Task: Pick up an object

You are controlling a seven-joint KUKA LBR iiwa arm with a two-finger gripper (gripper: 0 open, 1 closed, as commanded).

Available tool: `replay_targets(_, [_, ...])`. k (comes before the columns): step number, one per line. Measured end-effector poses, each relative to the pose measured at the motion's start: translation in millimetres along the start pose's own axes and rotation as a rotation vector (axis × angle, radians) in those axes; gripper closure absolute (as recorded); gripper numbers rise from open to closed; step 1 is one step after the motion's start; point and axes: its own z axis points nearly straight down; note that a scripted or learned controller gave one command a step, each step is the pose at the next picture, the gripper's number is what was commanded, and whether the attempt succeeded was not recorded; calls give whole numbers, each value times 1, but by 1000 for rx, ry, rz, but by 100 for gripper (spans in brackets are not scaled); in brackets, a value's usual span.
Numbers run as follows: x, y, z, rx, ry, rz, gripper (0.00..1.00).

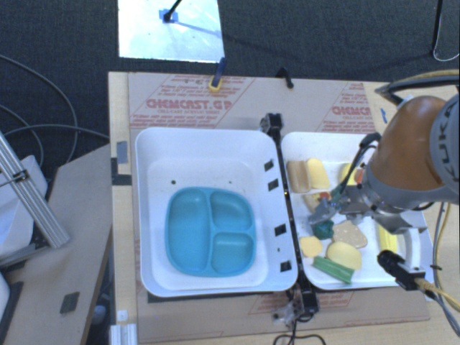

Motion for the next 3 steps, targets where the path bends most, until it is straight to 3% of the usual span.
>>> replay_targets(1, [-61,19,57,4,-2,6,0])
replay_targets(2, [-29,17,105,-5,-6,-1,0])
replay_targets(3, [-28,21,91,-11,-2,0,100])
